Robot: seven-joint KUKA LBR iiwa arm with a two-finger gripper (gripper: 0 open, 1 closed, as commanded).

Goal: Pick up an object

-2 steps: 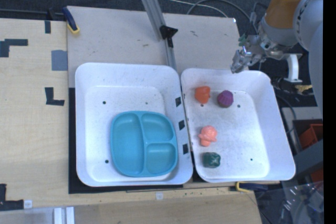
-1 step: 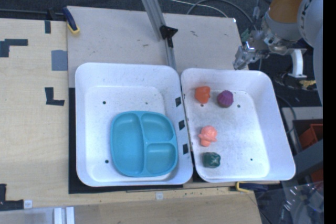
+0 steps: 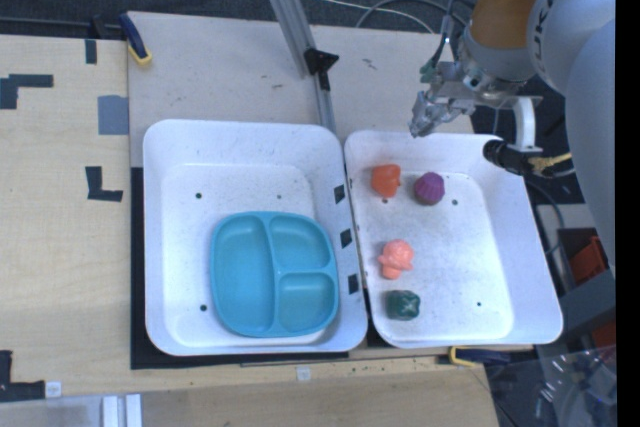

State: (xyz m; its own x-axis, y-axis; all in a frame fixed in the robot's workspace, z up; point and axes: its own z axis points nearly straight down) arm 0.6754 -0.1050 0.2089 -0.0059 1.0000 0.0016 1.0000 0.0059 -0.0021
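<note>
Claw hovers over right bin's back rim, open/shut can't tell, nothing held; nearest pick, purple obj, sits beside orange obj — risk: descending there hits rim.

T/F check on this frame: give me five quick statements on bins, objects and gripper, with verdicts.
1. The blue tray lies in the left bin. True.
2. The right bin holds four small objects. True: an orange one, a purple one, a pink one and a dark green one.
3. The gripper has the purple object between its fingers. False: the purple object lies on the bin floor, apart from the gripper.
4. The gripper is over the middle of the left bin. False: it is at the far edge of the right bin.
5. The dark green object lies inside the blue tray. False: it lies in the right bin, near the pink one.
</note>
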